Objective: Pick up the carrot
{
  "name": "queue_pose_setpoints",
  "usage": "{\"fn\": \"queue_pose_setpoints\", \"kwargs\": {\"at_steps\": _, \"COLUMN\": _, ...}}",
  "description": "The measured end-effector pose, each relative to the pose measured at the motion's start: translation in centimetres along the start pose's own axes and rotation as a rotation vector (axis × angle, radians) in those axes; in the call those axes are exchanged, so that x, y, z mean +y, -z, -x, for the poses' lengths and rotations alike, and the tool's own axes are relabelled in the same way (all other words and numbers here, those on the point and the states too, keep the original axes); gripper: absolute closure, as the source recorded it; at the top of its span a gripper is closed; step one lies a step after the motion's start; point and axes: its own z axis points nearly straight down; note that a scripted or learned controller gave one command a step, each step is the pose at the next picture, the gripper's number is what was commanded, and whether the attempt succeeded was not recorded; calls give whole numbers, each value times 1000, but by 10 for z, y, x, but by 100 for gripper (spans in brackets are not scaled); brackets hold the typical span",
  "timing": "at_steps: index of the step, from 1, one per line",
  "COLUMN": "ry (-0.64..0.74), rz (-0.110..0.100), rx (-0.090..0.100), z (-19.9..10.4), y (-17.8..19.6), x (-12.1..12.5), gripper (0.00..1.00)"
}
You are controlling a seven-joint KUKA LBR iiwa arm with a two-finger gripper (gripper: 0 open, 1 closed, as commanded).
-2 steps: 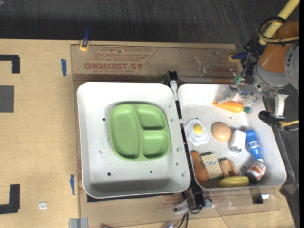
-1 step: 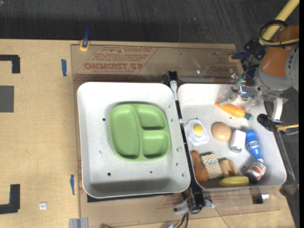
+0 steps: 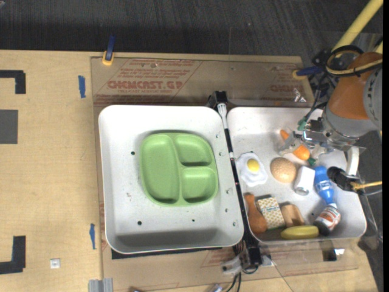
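Your arm [image 3: 355, 99] hangs over the right bin [image 3: 261, 123], its gripper [image 3: 307, 140] low beside the carrot [image 3: 300, 152] at the far side, so lifting is left; I cannot tell its grip. Egg [image 3: 253, 168], bread roll [image 3: 283, 170] and can [image 3: 304, 180] crowd close

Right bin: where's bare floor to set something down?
In the right bin, bare floor lies along the far-left part, above the fried egg. The near half is crowded: bread roll, banana, bottles. The gripper sits by the carrot.
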Motion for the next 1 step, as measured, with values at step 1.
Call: {"fn": "queue_pose_setpoints", "kwargs": {"at_steps": 1, "ry": -2, "rz": 9, "rx": -7, "z": 3, "y": 13, "x": 2, "gripper": 100}}
